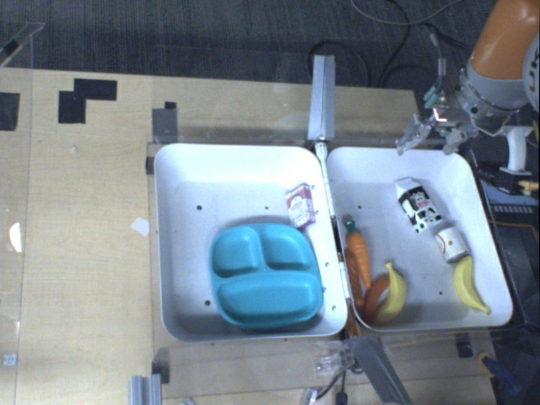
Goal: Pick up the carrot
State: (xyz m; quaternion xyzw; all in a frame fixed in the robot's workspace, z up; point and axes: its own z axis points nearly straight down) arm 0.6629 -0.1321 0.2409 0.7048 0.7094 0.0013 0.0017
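Lying lengthwise against the right bin's point(481, 209) left wall, the carrot point(358, 256) touches a banana point(392, 292); the hand point(432, 137), fingers spread, hovers over the far rim and should straddle the carrot's middle across its width.

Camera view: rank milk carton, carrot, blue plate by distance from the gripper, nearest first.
From the gripper, at the right bin's far edge:
1. Milk carton, far part of the right bin.
2. Carrot, along the right bin's left wall.
3. Blue plate, near part of the left bin.
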